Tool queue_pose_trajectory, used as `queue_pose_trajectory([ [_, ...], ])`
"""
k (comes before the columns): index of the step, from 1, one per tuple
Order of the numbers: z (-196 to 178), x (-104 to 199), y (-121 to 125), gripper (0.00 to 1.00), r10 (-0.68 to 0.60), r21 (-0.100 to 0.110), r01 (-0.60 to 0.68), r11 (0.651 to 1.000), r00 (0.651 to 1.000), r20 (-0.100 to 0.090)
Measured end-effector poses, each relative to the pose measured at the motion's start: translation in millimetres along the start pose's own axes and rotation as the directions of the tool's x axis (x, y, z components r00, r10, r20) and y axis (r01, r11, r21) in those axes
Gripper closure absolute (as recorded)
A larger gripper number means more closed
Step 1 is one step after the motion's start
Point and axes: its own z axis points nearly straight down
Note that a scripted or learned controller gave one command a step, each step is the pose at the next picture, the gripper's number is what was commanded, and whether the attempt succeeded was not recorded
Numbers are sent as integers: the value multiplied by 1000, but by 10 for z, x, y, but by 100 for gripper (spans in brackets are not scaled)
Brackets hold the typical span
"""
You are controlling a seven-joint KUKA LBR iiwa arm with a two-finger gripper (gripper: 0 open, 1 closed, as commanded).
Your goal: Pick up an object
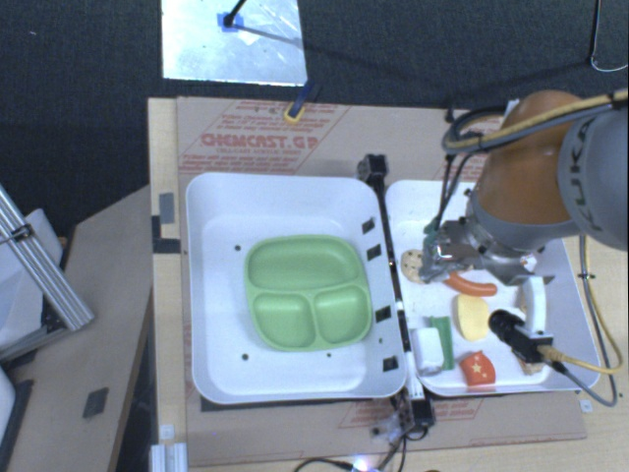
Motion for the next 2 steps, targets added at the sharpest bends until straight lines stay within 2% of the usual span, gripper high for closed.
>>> queue_pose_trajectory([
  [1, -208, -17, 6, 100, 0, -4, 0, 1000, 1000, 1],
  [2, -111, -81, 81, 100, 3, -2, -3, 1000, 1000, 2],
])
